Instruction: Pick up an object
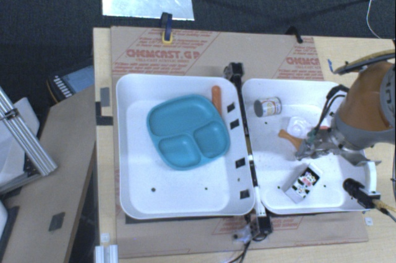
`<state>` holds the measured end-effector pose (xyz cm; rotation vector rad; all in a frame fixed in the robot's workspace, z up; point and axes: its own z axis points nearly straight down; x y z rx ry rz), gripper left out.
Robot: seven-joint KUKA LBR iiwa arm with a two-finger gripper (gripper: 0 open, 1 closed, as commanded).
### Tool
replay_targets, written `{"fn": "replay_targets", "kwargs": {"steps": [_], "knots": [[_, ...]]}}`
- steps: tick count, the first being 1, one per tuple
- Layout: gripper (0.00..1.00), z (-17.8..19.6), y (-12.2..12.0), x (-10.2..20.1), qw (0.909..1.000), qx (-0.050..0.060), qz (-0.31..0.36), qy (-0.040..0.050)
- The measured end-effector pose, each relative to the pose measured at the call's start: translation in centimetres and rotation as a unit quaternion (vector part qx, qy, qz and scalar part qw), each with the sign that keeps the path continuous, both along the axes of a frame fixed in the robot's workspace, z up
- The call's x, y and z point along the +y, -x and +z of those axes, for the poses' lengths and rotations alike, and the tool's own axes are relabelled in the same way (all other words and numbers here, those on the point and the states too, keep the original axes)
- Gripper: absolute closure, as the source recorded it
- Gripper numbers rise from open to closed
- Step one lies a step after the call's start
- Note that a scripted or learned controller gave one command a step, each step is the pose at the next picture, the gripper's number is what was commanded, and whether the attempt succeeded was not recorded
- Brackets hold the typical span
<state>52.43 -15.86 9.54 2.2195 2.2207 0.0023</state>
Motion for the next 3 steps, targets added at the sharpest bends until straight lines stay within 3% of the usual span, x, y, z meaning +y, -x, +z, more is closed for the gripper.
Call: {"fn": "replay_targets", "kwargs": {"steps": [2,3], "knots": [[1.00,11.8,-0.6,0.0,1.0000,-0.003,0.002,0.0010],[1.00,11.9,-3.0,5.6,1.0000,-0.001,0.005,-0.0005]]}}
